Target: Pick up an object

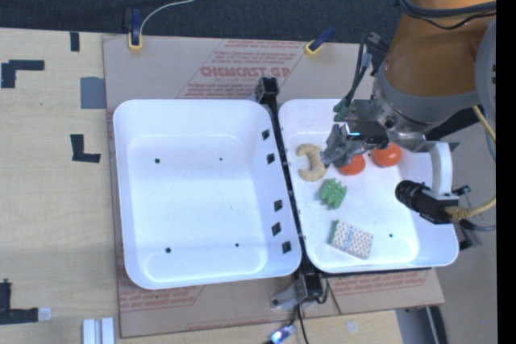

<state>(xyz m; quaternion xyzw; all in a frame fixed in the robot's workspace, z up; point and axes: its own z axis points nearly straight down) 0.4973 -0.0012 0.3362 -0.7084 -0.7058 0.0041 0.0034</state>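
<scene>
The gripper was seen lowered into the right bin, its dark fingers poised between a tan curved piece and a red-orange round object; whether the jaws were parted or closed on anything could not be told. A second red object lay beside the first, with a green toy and a speckled packet nearer the camera.

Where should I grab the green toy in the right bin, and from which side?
Take the green toy across its narrow middle, coming straight down from above. It lies low on the bin floor, apart from the tan curved piece and the patterned packet, so the fingers likely have room either side.
</scene>
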